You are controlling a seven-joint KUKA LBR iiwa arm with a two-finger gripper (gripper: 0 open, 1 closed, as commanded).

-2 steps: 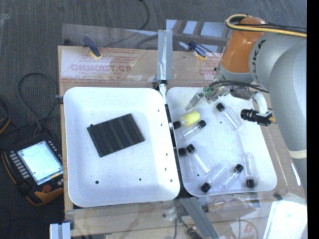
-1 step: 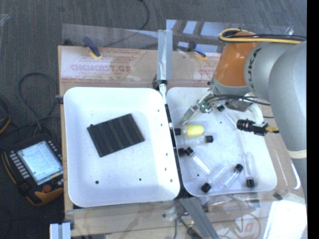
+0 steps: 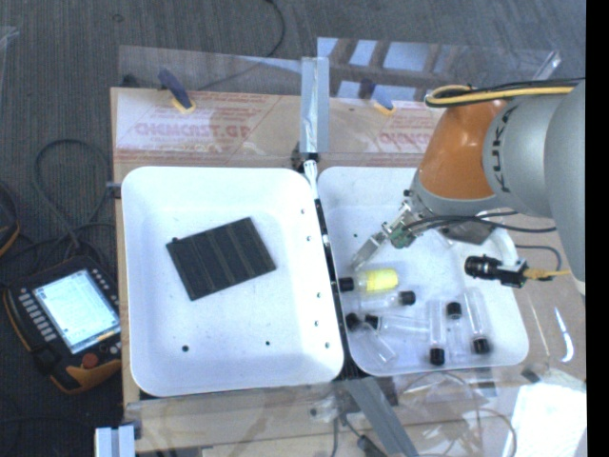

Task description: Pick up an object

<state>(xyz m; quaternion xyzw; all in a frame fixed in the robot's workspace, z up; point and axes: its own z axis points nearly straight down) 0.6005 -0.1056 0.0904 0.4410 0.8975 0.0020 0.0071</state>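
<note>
Over the right bin (image 3: 362, 198), toward its left half: gripper (image 3: 366, 251), slanting down and leftward from the grey, orange-banded arm (image 3: 533, 150) reaching in from the right. Cannot tell whether clenched or released; too small and foreshortened to judge. Just in front of its tip, near but apart as far as can be seen: yellow piece (image 3: 381, 280), short and rounded, lying on its side on the bin's bottom. Beside that, to the left, a small black cap (image 3: 347, 284); another such just right and in front. Scattered across the front half of the same bin: clear vials (image 3: 476, 327) with black caps, whether lying or on end hard to tell. Well apart, across the divide, in the left bin (image 3: 162, 208): black ridged slab (image 3: 221, 257), lying flat, turned at a slant to the walls and clear of them, a little left of centre. Under both bins, a pale board (image 3: 219, 127) with faint red print. Off to the far left, on the dark floor (image 3: 57, 46): pendant (image 3: 62, 317) with lit screen, cable (image 3: 57, 160) looping behind it.
</note>
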